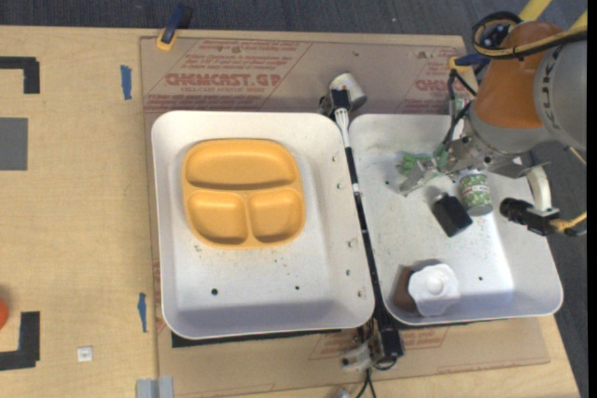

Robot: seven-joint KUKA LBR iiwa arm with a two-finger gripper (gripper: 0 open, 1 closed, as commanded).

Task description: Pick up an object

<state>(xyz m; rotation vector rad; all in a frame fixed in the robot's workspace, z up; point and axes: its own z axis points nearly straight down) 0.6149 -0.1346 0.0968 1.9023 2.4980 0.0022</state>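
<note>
My gripper [459, 165] hangs low over the back of the right bin [522, 289], under the grey and orange wrist. A small green-and-white round container [476, 192] sits right against it on the near side. Whether it is gripped cannot be told. A black block [452, 216] lies on the bin floor just in front of that. A green and grey piece [411, 166] lies to the gripper's left. A white bottle [433, 287] rests by the bin's front wall, with something brown beside it.
The left bin [173, 228] holds a yellow divided tray [244, 191]. A black and white tool [343, 98] lies along the ridge between the bins. The bins stand on a cardboard sheet [233, 70].
</note>
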